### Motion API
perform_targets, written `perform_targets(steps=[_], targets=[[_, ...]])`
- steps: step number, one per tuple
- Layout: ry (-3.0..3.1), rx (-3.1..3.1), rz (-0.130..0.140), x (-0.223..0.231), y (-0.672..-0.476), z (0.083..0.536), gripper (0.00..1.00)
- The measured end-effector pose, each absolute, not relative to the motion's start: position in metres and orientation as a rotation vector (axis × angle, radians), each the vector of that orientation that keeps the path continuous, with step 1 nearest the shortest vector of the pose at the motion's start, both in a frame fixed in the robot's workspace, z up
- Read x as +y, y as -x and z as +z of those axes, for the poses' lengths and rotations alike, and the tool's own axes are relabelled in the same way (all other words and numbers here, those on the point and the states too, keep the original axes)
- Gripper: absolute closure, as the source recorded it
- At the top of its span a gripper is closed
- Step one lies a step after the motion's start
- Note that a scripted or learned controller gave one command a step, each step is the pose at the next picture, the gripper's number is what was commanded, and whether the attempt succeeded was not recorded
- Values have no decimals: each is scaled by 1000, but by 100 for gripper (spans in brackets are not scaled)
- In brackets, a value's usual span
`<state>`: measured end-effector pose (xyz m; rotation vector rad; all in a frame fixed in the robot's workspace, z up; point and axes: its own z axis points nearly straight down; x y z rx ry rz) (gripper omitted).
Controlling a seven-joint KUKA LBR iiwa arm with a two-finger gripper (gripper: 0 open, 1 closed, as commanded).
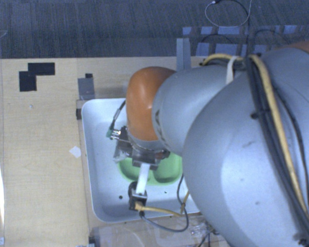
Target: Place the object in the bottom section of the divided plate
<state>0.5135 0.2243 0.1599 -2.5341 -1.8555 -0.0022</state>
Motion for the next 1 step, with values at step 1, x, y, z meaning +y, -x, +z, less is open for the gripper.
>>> perform_targets(steps=[1], targets=[[2533,-1858,-3,235,-574,139,0]])
